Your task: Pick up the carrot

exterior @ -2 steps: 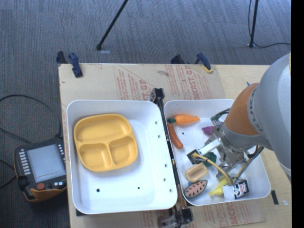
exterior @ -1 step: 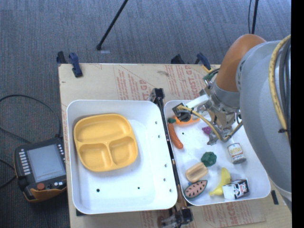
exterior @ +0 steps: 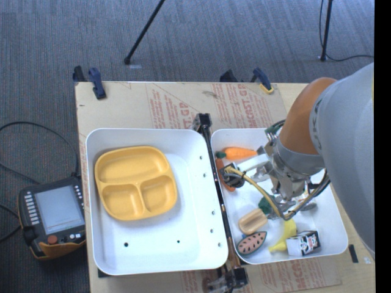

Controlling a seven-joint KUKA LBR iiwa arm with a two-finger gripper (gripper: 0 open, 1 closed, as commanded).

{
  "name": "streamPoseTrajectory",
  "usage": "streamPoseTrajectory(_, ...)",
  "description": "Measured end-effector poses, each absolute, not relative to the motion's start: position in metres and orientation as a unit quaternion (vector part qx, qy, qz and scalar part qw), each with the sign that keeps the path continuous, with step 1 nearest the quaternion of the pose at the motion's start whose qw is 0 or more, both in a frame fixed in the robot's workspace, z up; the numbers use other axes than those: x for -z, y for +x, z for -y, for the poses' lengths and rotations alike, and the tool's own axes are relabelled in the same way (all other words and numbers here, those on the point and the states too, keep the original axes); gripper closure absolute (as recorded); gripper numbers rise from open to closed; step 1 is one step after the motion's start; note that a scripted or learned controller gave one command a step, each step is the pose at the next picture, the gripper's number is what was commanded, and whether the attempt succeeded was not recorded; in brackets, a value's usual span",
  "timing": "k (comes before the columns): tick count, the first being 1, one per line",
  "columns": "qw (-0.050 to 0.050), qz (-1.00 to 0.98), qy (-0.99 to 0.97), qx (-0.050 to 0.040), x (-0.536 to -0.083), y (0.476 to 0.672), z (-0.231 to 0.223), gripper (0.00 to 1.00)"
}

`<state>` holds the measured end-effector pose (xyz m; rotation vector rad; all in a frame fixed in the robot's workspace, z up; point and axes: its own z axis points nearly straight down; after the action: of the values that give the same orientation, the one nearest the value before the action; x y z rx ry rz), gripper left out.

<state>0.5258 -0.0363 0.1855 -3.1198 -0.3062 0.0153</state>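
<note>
Camera view shows the orange carrot with a green top lying in the right shallow white bin near its upper left corner, long axis roughly left-right, green end toward the divider. The claw hangs just down and right of it; whether it is spread, I cannot tell. The left white bin holds 1 yellow divided plate.

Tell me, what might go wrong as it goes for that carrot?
The orange carrot lies against the far wall of the right white bin, so the gripper may bump that wall. The toys are crowded; it might grab the yellow pear or tan bread piece instead.
</note>
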Motion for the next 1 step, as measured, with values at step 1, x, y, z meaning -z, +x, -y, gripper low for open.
streamPoseTrajectory(1,0.004,0.097,-0.995,-0.0061,-0.1851,0.4735,0.0104,0.0)
